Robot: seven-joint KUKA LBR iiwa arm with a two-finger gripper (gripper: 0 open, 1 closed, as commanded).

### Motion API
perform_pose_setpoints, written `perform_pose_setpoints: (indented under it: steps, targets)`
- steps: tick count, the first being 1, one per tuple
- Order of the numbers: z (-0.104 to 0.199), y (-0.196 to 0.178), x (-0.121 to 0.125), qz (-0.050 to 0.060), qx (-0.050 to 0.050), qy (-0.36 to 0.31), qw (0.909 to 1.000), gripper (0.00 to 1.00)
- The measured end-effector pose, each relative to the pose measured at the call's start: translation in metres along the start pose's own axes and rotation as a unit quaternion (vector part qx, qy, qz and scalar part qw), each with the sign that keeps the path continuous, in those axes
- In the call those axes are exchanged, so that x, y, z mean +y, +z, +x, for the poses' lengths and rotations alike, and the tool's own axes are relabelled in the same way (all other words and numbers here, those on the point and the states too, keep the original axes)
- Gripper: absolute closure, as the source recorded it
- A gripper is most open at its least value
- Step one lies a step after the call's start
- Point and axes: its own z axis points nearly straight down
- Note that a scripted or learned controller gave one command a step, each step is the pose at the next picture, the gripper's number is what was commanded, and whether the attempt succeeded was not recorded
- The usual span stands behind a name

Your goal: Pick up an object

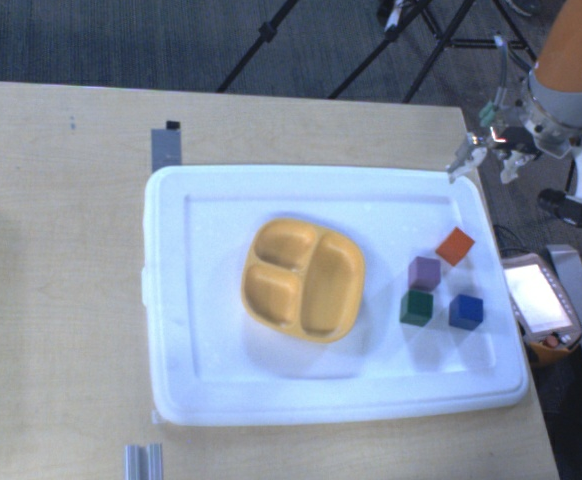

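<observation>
End effector (486, 158) low at upper right, fingers spread.

White bin (171, 298) holds a yellow divided plate (304, 278) left of centre. At right, 4 cubes close together: orange (455, 246), purple (425, 271), green (417, 308), blue (466, 311). Gripper (491, 153) sits over bin's top-right corner, approx; fingers too blurry to read.

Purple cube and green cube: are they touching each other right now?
Cannot tell. In the camera view the purple cube sits directly behind the green cube, their outlines meeting with no white bin floor visible between them.
</observation>
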Motion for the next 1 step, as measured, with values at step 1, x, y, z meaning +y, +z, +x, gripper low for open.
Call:
perform_pose_setpoints:
  steps: [1]
  targets:
    - [-0.0067, 0.0198, -0.0389, 0.000, 0.000, -0.167, 0.9859, 0.00]
